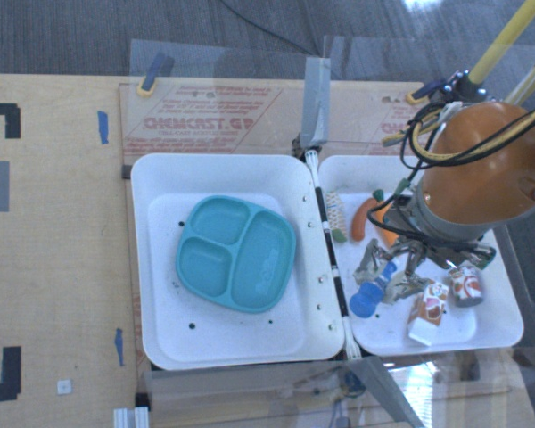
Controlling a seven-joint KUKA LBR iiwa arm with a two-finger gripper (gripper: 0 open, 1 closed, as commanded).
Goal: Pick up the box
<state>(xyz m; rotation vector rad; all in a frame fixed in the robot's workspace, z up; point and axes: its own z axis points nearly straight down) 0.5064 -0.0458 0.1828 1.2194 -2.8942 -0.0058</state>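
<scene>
The box [427, 313] is a small white carton with a red and brown picture. It lies tilted near the front of the right bin [508, 328]. My gripper [395, 268] hangs low over the middle of that bin, just left of and behind the box. Its metal fingers [372, 259] are spread apart, so it is open with nothing held. A blue bottle-like thing [367, 299] lies under and in front of the fingers. The orange wrist hides the back of the bin.
A small red and white can [466, 285] rests right of the box. An orange carrot-shaped toy [364, 218] and a small patterned item [335, 210] lie at the right bin's back left. The left bin [152, 239] holds a teal divided plate [236, 252].
</scene>
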